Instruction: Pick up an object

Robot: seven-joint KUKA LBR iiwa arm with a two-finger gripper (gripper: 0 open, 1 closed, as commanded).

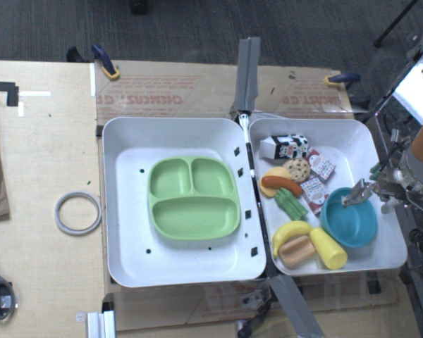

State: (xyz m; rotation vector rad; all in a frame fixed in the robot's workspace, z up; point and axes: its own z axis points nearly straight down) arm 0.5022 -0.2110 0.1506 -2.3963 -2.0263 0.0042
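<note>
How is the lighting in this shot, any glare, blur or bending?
Camera view: even, soft light; mild shine on the white bins and green plate; faint shadows under the toys; the gripper over the blue bowl looks slightly soft; straight edges bow a little near the borders.

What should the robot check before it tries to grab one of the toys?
1. Hand is over the toy bin: ok, it sits above the blue bowl at the right side.
2. Hand is free of toys: cannot tell, too small and blurred.
3. Toys within reach: ok, the banana, hot dog and yellow block lie beside the bowl.
4. Room around a toy: not ok, the toys crowd together and touch.
5. Green plate in the left bin is out of the way: ok.
</note>
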